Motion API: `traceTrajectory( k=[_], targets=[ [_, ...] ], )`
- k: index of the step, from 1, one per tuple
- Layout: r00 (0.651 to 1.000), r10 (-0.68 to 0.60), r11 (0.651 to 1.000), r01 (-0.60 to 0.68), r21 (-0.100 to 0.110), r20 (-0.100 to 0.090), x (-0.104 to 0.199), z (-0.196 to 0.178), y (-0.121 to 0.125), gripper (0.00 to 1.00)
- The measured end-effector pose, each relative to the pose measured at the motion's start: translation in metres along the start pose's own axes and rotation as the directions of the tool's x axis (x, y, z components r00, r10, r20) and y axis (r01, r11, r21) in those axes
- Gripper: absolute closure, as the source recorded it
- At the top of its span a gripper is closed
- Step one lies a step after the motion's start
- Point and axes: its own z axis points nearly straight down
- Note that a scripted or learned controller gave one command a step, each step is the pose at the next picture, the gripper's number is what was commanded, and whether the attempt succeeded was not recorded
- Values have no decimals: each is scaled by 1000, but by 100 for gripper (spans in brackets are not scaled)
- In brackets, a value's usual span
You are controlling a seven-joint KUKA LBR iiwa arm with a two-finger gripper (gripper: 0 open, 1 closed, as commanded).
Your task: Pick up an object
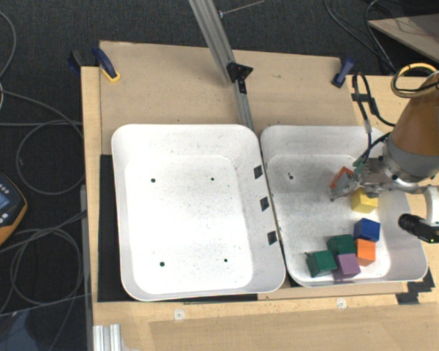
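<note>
A: We log the arm [418, 134] reaching in from the right, over the right bin [307, 152]. The gripper [345, 185] sits low in that bin, near its middle, orange-tipped fingers [342, 174] pointing left.

B: Jaws?

A: We cannot tell whether they are apart or together; the fingers blur into each other at this slant. We see nothing between them.

B: And the blocks?

A: All in the right bin. The yellow block [364, 200] lies just beside the gripper, on its lower right; we cannot tell if they touch. Below it sits the blue block [367, 229], with the orange block [366, 250] touching it from underneath. The dark green block [342, 243] is left of those, the purple block [347, 266] under it, and a second green block [321, 262] is leftmost, near the bin's front rim.

B: Left bin [132, 196]?

A: We note only dark specks on its white floor. Both bins rest on the tabletop [168, 86].
</note>
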Motion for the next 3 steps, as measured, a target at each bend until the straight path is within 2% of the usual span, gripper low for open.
traceTrajectory(
  k=[1, 2, 3],
  targets=[
    [1000, -1, 1000, 1, -6, -1, 0, -14, 2, 100],
    [1000, -3, 1000, 3, 0, -6, -3, -78, 7, 100],
    [1000, -3, 1000, 3, 3, -7, -3, -101, 9, 100]
  ],
)
